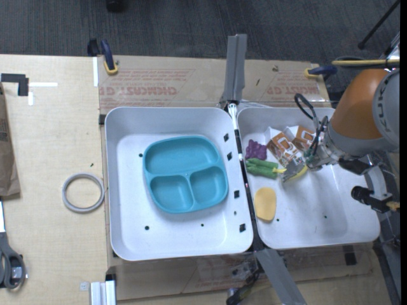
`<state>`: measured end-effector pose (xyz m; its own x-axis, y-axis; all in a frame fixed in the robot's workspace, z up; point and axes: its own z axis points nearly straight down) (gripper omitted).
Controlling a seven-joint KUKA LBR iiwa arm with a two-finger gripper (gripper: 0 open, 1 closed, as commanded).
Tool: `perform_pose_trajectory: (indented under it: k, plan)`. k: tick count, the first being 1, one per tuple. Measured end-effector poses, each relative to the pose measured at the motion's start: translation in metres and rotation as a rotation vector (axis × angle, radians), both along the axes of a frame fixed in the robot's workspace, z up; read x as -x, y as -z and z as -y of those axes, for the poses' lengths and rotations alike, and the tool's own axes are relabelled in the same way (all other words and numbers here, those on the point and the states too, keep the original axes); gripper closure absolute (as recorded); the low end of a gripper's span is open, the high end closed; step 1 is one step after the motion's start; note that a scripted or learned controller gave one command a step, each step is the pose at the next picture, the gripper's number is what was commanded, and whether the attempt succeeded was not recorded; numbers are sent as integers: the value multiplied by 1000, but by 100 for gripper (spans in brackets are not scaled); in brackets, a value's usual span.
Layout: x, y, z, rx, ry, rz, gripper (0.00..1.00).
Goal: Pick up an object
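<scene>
In the right-hand shallow white plastic bin [318,224], a cluster of small toy foods lies at the upper left: a purple grape bunch [255,149], a green pepper-like piece [262,166], a brown-and-white printed packet [284,147] and a yellow banana-shaped piece [294,172]. A flat yellow oval piece [265,204] rests apart, nearer the front. The two-finger gripper [297,168] sits low among the cluster, touching the banana piece beside the packet; whether anything is clamped cannot be told. The grey arm with orange band [357,110] leans in from the right. The left bin [121,189] holds a blue three-compartment tray [186,173].
</scene>
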<state>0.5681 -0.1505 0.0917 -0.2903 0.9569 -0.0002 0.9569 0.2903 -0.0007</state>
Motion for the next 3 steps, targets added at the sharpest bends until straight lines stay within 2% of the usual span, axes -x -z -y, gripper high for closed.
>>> perform_pose_trajectory:
  k: [1, 2, 3]
  plan:
    - [-62, 5, -4, -2, 213, -40, 0]
    - [-62, 5, -4, -2, 213, -39, 0]
    - [-75, 10, 40, -29, 178, -87, 0]
